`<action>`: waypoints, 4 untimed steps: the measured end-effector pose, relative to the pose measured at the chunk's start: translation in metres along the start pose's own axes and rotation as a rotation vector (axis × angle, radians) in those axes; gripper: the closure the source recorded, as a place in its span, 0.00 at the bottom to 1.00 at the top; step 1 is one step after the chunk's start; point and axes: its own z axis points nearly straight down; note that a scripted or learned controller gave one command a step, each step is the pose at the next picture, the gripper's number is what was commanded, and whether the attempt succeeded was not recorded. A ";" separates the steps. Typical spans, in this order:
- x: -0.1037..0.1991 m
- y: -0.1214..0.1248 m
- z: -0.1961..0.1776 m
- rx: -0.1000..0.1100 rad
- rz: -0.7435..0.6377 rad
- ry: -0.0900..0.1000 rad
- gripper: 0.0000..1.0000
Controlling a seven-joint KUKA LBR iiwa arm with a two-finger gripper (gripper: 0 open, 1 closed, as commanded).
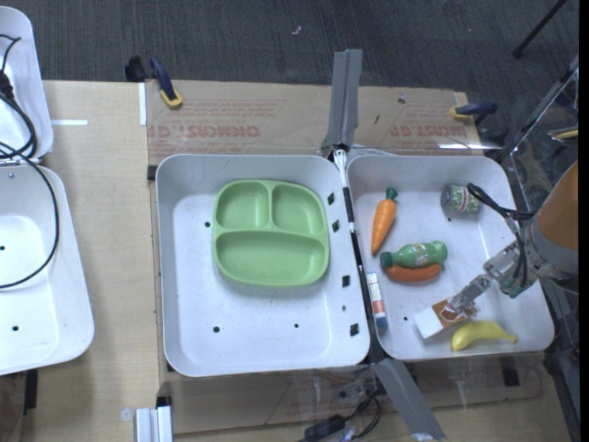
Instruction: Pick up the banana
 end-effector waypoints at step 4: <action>0.006 0.004 -0.001 0.004 -0.265 -0.013 0.00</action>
